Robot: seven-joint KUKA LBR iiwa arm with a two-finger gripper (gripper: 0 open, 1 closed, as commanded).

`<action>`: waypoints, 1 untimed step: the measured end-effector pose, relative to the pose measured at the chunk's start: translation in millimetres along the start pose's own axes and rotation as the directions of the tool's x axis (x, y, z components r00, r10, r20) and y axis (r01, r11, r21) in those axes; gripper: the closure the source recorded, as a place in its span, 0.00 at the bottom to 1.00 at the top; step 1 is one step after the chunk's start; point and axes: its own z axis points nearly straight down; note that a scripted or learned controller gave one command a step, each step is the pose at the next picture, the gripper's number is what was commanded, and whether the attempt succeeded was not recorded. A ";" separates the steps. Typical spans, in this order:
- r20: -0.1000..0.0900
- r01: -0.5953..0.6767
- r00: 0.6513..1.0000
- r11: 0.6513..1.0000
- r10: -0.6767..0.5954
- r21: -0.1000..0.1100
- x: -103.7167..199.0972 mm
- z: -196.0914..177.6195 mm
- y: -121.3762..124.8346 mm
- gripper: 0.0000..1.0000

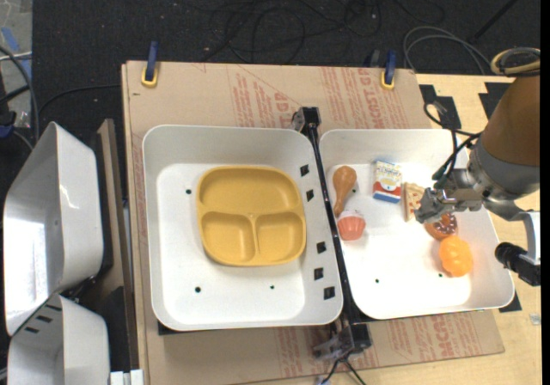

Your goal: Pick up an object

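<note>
Gripper (436, 207) sits low over the right bin (412, 302), at the right middle of the frame, right above a small reddish round object (443, 225). Whether its jaws are open or closed cannot be told from this angle, and nothing can be seen clamped in them. The grey arm (507, 164) with its orange band reaches in from the right edge and is cut off there.

Counted in the right bin are six loose objects. The reddish round one lies partly hidden under the gripper, too small to identify. Just below and right of it lies one orange fruit-like piece (455, 256). Just left of the gripper is one tan wedge (413, 199), partly covered. Further left lies one small blue, white and red box (388, 181). Near the bin's left wall lie one tan drumstick-shaped toy (344, 186) and, just below it, one small pink cup-like item (351, 226).

One left bin (172, 289) holds a single yellow divided tray (252, 214) with three compartments.

Both bins rest side by side on a sheet of cardboard (258, 87), held at the top by two clamps (150, 65). At the left edge of the frame two more white bins (47, 211) are cut off.
</note>
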 end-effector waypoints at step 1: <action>-0.002 0.006 1.000 1.000 -0.006 0.000 54.6 -14.7 11.4 1.00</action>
